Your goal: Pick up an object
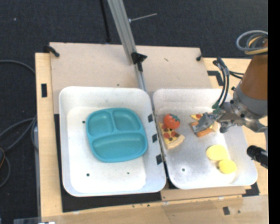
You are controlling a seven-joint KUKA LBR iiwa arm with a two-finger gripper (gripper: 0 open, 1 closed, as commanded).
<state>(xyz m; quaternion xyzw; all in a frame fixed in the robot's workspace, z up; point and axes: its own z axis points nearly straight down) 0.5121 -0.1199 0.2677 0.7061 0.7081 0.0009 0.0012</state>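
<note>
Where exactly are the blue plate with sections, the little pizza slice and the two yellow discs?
Blue divided plate (116,135), camera view: ridge where its compartments meet.
Toy pizza slice (171,137), camera view: its topped middle.
Yellow discs (216,152), camera view: centre of the paler, upper disc.

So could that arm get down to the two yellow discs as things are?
Probably yes. The yellow discs lie in the open in the right bin, close below the gripper, with nothing on top of them. The orange toy beneath the gripper sits off to the side.

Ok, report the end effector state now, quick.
End effector: down in the right bin over the small orange toy; open or shut cannot be told.
</note>
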